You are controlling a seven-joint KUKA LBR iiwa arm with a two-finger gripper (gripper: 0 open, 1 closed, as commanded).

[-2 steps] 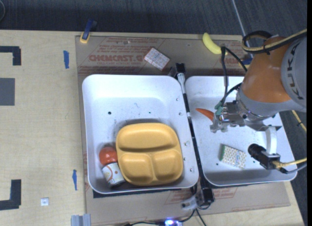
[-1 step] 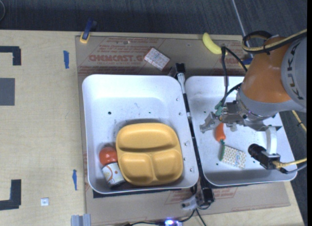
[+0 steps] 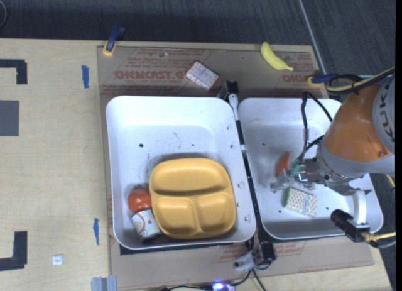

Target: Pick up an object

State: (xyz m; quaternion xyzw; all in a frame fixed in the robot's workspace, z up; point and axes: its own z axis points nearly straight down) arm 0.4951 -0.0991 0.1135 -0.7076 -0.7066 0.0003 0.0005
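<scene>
- Dark carpet is showing beyond a pale wooden worktop [image 3: 50,176], which is carrying two white bins side by side on cardboard.
- The left bin [image 3: 169,126] is holding a yellow divided tray [image 3: 190,197], with an orange-topped small object [image 3: 142,213] lying against the tray's left edge.
- The arm is reaching into the right bin [image 3: 270,120], its gripper [image 3: 287,181] hanging low over the floor.
- An orange carrot-like piece [image 3: 283,162] is lying just beside the gripper, and a patterned flat packet [image 3: 301,202] is sitting just below it.
- I cannot tell whether the gripper is open or closed.
- A yellow banana [image 3: 275,57] is resting on the cardboard behind the bins.
</scene>
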